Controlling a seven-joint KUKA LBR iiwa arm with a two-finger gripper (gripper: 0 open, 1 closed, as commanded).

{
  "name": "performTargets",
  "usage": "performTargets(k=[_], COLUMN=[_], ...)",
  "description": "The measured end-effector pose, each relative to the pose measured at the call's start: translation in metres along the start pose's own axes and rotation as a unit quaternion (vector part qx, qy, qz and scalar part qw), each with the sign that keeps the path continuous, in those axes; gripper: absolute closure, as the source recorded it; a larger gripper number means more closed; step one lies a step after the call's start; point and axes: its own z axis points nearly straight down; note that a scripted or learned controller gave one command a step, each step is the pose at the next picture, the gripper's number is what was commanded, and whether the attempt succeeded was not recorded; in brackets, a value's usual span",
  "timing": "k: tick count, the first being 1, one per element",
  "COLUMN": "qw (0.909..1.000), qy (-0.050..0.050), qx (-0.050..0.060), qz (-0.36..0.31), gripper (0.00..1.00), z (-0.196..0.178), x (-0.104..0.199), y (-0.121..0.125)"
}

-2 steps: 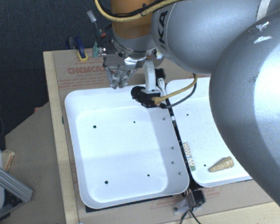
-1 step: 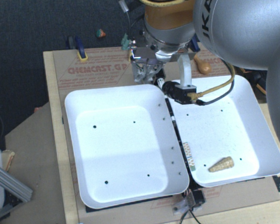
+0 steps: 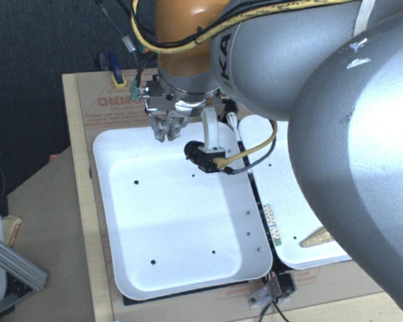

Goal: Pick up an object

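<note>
**Ana:** Grey metal everywhere on the right of the frame, that's the big grey KUKA arm with the orange band [image 3: 189,17], and its small two-finger gripper [image 3: 167,130] hangs over the upper edge of the left shallow white plastic bin [image 3: 122,220], upper centre of the picture.

**Ben:** Anything in it?

**Ana:** Nothing I can see between the tips. The 2 prongs point down and sit close together, but from this slant I cannot tell whether they are spread or pressed together.

**Ben:** So where's the object to pick?

**Ana:** The left bin's floor shows just small dark dots. The 1 candidate I spot is a tan wedge-shaped piece [image 3: 316,238] lying in the right shallow white bin [image 3: 288,184], lower right, half tucked under the arm's bulk. Can't say what it is.

**Ben:** Which step, then?

**Ana:** I'd call it the approach, no grasp made yet. The gripper is well apart from that tan piece, so the next move calls for crossing the dark divider strip [image 3: 260,201] between the 2 bins, lining up above the piece, then descending.
</note>
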Motion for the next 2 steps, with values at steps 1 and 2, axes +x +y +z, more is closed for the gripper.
performTargets(k=[1, 2], qw=[1.0, 1.0], qy=[0.001, 0.0], qx=[-0.007, -0.004], qz=[0.003, 0.0], gripper=[1.0, 1.0], z=[-0.068, -0.001], x=[-0.022, 0.025], y=[-0.024, 0.009])
